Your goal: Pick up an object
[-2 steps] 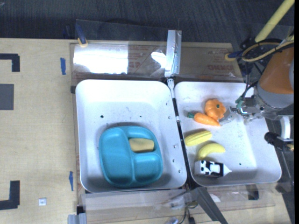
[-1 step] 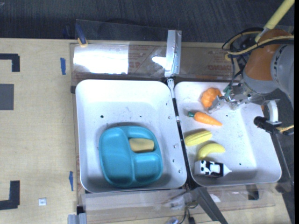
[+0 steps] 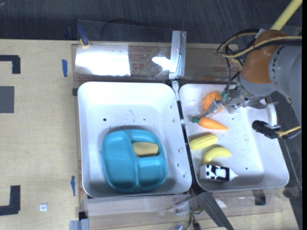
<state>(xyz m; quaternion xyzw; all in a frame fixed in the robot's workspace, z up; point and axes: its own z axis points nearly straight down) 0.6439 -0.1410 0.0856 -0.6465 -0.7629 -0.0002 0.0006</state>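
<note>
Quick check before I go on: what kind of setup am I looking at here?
Likely a robot lab bin-picking bench: two shallow white bins side by side, toy food such as a carrot and bananas, and tape marks on the wooden benchtop.

The tool point(image 3: 218, 104) covers part of the orange fruit point(image 3: 209, 100), and its fingers are too small and blurred to resolve. The arm point(image 3: 283, 71) is cut off by the right edge.

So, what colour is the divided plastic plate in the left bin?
Light blue; the divided plastic plate shows clearly in the camera view.
</note>
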